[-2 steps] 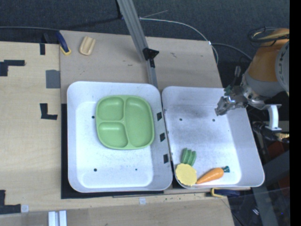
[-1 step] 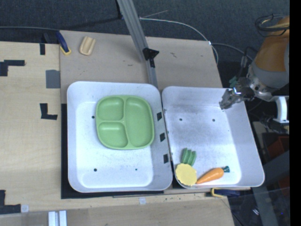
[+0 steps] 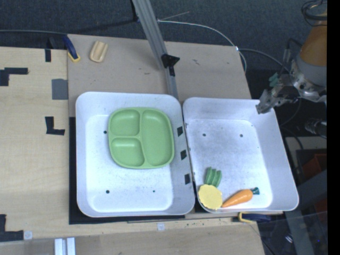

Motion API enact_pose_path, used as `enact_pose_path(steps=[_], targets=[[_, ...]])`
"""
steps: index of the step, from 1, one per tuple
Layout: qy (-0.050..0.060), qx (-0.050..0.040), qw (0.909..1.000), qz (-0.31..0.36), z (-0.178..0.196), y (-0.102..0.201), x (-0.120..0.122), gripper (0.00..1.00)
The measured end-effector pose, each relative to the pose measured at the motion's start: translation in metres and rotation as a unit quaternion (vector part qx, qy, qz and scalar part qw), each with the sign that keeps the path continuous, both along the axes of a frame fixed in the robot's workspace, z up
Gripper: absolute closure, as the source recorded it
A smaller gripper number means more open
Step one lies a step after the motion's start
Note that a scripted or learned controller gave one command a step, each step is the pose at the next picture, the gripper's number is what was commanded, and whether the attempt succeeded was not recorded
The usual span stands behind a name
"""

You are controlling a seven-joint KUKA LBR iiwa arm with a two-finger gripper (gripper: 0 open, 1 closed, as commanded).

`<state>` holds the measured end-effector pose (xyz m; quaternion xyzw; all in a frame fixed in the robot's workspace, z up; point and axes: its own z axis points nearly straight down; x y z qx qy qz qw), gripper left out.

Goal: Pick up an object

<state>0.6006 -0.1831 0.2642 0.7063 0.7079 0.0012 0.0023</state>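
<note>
Smooth green divided plate [image 3: 141,137] is sitting in the left bin [image 3: 87,142]. The right bin [image 3: 276,158] is holding a plastic carrot [image 3: 237,197], yellow disc [image 3: 210,196] and ridged green piece [image 3: 213,176]. The gripper [image 3: 264,106] is hanging over its far right rim, can't tell its state.

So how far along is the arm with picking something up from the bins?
Nothing looks done yet: the carrot, the yellow disc and the green piece all lie in the right bin, and the green plate sits in the left bin. The gripper is at the right bin's upper right rim, away from the toys. Reaching, grasping and lifting remain.
</note>
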Motion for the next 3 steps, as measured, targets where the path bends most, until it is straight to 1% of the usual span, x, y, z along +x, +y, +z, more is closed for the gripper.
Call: enact_pose_path(steps=[1,2,3], targets=[[0.002,0.0014,1.0,0.002,0.002,0.047,0.006,1.0],[0.003,0.0018,1.0,0.002,-0.006,0.11,0.017,1.0],[0.003,0.0017,1.0,0.003,-0.005,0.171,0.028,1.0]])
